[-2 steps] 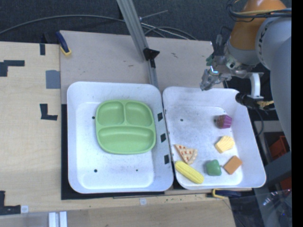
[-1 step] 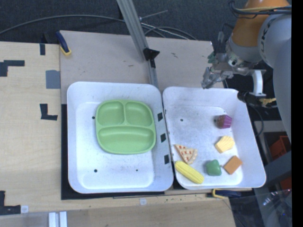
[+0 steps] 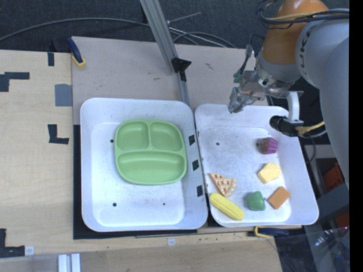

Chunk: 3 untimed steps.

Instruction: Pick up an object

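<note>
My gripper (image 3: pixel 236 105) hangs over the far edge of the right bin (image 3: pixel 227 129), fingers pointing down, with nothing between them that I can see. Several toy foods lie in the right bin, nearer the front: a purple piece (image 3: pixel 267 145), a yellow wedge (image 3: pixel 269 172), an orange block (image 3: pixel 278 197), a green pepper (image 3: pixel 255 200), a corn cob (image 3: pixel 227 206) and a pizza slice (image 3: pixel 223 183). All of them sit well below and to the right of the gripper.
The left bin (image 3: pixel 96 152) holds a green divided plate (image 3: pixel 151 152). A slanted metal rail (image 3: pixel 161 33) crosses above the bins' far edge. Cables trail over the dark floor at the back.
</note>
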Each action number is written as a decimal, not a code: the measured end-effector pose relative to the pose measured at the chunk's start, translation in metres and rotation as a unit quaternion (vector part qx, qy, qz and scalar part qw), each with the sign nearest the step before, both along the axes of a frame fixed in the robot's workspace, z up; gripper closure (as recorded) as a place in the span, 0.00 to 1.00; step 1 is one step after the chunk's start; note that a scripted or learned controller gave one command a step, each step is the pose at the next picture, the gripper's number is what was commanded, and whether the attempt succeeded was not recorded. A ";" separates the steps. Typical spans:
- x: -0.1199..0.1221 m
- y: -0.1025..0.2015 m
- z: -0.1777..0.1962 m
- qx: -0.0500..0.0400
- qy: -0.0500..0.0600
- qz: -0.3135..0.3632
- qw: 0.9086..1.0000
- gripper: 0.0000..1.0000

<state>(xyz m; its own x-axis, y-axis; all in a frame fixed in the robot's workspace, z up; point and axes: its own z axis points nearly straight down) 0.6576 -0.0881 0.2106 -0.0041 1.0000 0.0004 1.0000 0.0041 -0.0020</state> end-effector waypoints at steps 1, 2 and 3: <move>-0.025 0.046 -0.007 0.000 0.001 0.000 1.000 1.00; -0.046 0.086 0.002 0.001 0.000 0.001 1.000 1.00; -0.066 0.138 0.016 0.001 0.000 0.002 1.000 1.00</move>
